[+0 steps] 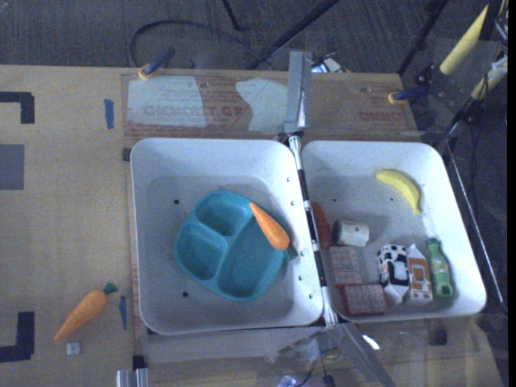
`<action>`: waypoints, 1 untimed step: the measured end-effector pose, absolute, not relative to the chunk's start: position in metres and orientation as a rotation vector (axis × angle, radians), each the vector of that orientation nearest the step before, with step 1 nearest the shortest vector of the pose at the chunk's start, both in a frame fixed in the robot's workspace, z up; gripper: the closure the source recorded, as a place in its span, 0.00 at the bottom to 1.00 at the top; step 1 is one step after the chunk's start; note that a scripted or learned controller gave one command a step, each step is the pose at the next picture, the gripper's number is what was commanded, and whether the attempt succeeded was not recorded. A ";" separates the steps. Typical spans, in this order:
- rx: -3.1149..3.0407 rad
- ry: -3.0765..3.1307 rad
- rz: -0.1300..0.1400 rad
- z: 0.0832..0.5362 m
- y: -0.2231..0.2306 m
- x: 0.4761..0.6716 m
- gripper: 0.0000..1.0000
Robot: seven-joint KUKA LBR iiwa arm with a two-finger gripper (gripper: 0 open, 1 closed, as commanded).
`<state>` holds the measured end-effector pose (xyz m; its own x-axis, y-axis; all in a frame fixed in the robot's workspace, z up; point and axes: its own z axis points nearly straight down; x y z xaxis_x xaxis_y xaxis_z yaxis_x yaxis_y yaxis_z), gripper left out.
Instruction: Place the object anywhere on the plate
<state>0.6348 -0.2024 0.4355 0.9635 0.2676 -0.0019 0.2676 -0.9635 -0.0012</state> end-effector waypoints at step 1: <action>-3.125 -0.322 0.000 0.435 -0.222 0.633 0.00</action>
<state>0.6330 -0.2217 0.4350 0.9790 0.2040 0.0001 0.2040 -0.9790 0.0000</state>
